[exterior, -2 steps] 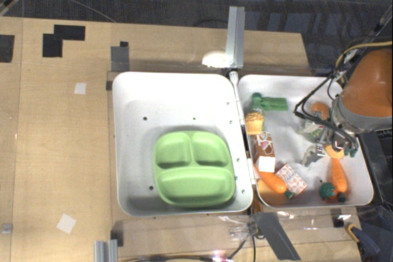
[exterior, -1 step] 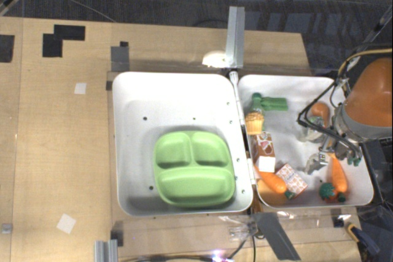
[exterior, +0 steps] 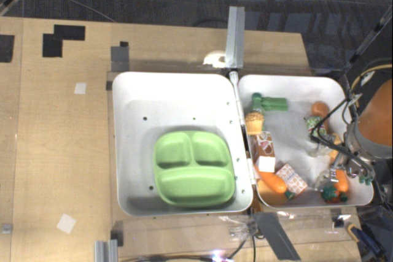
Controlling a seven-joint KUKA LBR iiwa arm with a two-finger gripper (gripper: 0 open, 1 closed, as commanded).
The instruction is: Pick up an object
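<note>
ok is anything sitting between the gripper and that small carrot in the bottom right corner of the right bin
Nothing visible does. The gripper sits low at the right bin's right side, right over the small carrot. The other toys, like the bigger carrot and the green piece, lie off toward the bin's left side.

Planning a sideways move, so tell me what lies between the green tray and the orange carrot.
In the camera view, the bins' white walls lie between the green tray and the orange carrot.
</note>
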